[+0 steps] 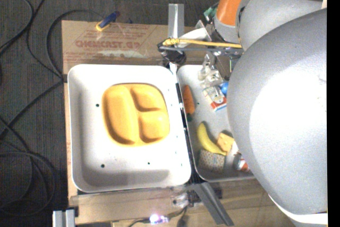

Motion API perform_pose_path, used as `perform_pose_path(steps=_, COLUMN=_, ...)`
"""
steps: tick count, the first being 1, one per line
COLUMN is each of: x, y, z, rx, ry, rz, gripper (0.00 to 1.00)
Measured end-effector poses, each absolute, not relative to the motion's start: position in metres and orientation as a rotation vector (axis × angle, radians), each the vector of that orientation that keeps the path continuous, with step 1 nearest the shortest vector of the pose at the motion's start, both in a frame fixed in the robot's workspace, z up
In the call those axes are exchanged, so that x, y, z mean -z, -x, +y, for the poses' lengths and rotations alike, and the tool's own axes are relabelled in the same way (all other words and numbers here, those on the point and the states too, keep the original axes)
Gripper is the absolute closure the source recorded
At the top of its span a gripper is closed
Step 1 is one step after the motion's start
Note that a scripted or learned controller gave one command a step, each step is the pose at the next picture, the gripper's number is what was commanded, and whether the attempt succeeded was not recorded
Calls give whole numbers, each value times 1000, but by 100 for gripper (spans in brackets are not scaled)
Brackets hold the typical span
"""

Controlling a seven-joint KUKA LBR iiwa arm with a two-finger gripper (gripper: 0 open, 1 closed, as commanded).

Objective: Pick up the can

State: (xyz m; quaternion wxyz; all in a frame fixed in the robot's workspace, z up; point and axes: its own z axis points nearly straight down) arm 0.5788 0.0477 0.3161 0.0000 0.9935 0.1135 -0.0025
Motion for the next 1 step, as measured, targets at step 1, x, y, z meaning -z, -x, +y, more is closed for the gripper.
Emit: perform_pose_path(steps=1, x=-398, y=-603, z=129, rx=6, ry=-3119, rz=361, gripper=100)
